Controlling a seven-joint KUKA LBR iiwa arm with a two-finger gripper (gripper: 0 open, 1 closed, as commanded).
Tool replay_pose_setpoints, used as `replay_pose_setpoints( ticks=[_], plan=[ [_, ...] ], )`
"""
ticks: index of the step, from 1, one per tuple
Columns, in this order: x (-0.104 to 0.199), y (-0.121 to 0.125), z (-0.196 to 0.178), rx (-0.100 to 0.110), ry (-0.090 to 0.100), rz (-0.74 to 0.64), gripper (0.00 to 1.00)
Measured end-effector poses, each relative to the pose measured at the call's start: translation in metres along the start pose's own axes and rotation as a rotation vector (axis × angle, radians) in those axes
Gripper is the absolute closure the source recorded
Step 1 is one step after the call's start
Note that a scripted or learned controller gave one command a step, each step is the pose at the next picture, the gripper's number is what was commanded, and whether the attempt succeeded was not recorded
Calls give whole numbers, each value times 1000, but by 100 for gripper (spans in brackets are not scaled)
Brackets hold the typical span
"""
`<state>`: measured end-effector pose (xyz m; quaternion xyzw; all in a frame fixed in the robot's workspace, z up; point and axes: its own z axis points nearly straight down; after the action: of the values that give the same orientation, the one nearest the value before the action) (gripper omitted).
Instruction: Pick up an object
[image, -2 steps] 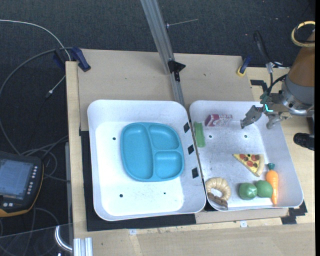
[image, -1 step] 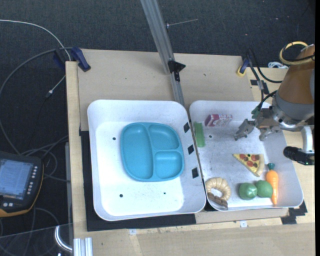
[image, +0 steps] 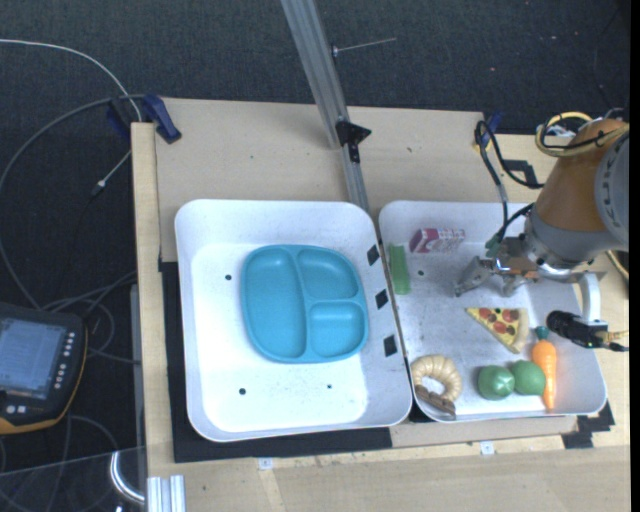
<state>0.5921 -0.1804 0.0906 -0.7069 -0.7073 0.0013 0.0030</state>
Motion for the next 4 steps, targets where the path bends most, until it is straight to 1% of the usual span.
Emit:
replay_pose_setpoints(
  ticks=[1,2,3,4],
  plan=[
    [0,2,-14,-6,-1,-1,100],
    [-5,1,-60,-12,-4,1,100],
    [-12,1,-106,-12,-5,0,100],
    [-7,6,-151,-12,-4,-1,100]
  ],
)
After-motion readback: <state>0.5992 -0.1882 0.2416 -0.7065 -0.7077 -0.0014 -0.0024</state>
